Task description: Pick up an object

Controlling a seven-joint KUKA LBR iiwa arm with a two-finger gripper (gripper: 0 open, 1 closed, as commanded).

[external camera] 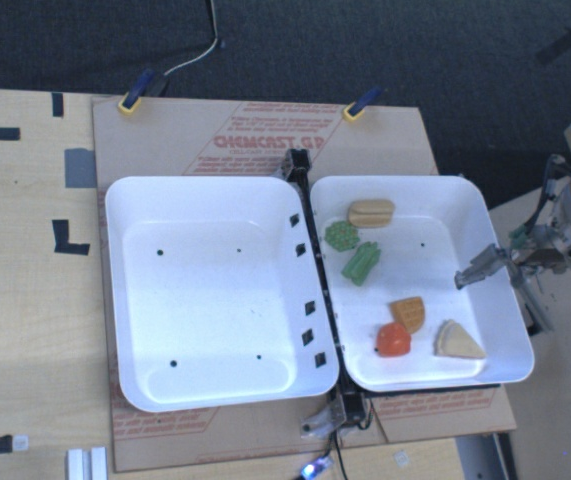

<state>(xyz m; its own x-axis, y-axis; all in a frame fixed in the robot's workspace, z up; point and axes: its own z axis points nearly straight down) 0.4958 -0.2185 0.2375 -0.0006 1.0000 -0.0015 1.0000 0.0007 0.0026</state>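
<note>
The left shallow white plastic bin [205,298] sits on the counter. In the right white bin [425,368], a tan bread roll [371,212] lies at twelve o'clock, a ruffled green lettuce piece [341,235] and a green ridged vegetable [361,262] at ten, a red tomato [393,340], an orange chunk [408,313] and a pale cheese wedge [458,341] near five. The grey pincer [475,268], at three o'clock, grasps nothing; I cannot tell its spread.

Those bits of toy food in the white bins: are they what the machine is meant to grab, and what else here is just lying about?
For the job, all in the right bin:
bread roll
broccoli
green pickle
orange piece
tomato
cheese wedge
gripper, at that bin's right rim

Just lying about:
left bin
cardboard sheet
two clamps
cable
</note>
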